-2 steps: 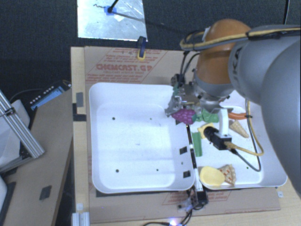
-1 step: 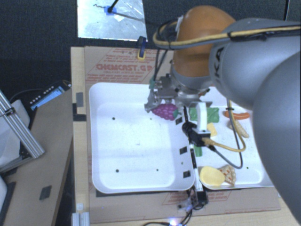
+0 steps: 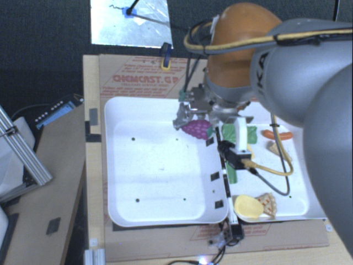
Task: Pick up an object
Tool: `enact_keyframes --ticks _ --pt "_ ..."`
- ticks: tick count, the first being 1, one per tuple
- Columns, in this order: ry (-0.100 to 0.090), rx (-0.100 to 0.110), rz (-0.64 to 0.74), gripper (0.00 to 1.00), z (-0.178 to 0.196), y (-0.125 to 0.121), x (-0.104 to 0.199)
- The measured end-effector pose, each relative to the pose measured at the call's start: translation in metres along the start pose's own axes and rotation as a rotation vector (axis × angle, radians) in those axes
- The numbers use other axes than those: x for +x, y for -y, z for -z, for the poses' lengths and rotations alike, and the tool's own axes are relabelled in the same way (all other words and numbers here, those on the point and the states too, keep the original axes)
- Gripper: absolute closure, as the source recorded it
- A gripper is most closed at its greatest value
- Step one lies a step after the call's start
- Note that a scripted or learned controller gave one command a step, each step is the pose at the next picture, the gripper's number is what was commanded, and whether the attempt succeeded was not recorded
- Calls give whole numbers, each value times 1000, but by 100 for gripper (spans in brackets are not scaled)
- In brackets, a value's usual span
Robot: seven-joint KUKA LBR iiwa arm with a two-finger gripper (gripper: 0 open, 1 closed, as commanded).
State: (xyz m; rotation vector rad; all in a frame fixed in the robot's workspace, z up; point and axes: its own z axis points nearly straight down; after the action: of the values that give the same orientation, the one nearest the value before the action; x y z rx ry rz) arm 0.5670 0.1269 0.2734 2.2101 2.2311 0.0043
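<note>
Purple and knobbly, the toy grape bunch (image 3: 197,128) sits just under the gripper (image 3: 190,116), right at the divider between the left bin (image 3: 127,214) and the right bin (image 3: 300,203). You can see the grapes close against the metal fingers, but whether the fingers are open, closed, or pinching the bunch you cannot tell from this slant, since the wrist hides the tips.

Your main risk, I judge, is a glancing grip: the bunch looks lumpy and rounded, so it may roll off or slip as the arm lifts. It lies so close to the bin walls that a finger could also catch the rim and shove the bin.

Watch the yellow cable (image 3: 273,170) looping off the wrist over the right bin; it may drag the nearby things. Beside the grapes lie a green piece (image 3: 251,135) and an orange carrot-like toy (image 3: 277,135), well apart from the yellow round piece (image 3: 248,207) near the front wall
</note>
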Motion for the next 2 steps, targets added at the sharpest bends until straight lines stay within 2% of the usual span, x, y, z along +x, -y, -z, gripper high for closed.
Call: enact_keyframes --ticks 1,2 --pt "5 -13 -19 100 113 -10 -118" --pt "3 -1 -11 100 94 -47 -150"
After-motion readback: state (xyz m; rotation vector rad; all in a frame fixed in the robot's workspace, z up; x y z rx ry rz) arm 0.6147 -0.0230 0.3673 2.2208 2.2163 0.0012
